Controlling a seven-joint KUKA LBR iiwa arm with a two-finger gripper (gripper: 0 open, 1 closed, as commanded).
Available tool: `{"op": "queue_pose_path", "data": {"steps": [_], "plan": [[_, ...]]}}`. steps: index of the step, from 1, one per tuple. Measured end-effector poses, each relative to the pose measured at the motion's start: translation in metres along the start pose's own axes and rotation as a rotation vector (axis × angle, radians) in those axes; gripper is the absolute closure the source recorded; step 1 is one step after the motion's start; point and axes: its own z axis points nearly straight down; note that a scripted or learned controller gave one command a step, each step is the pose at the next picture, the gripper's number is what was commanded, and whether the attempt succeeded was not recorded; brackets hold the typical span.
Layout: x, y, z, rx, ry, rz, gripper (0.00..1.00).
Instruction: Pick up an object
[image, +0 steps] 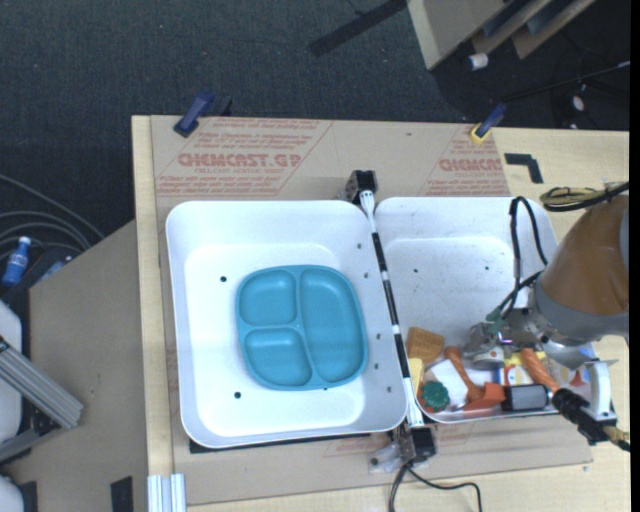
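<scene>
Landmark: blue divided plate (301, 327), centred in the left white bin (190, 300).
Objects: small mixed toy pile (455, 378), right of the plate, in the right bin's (440, 240) near corner.
Claw (500, 345): low over that pile; grip cannot be told.
Desk (150, 250): tan board beneath both bins.

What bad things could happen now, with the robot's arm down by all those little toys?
The small toys lie heaped in the near corner of the right white bin, touching each other, so the pincer might nudge the orange wedge-shaped block or the green round piece instead of lifting one. It might catch two at once. The heap also sits close to the bin's near rim, so a toy could get pushed against it and slip away.
</scene>
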Motion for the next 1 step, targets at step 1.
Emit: {"op": "queue_pose_path", "data": {"steps": [1], "plan": [[0.0602,0.0743,-0.0899,0.002,0.001,-0.002,1.00]]}}
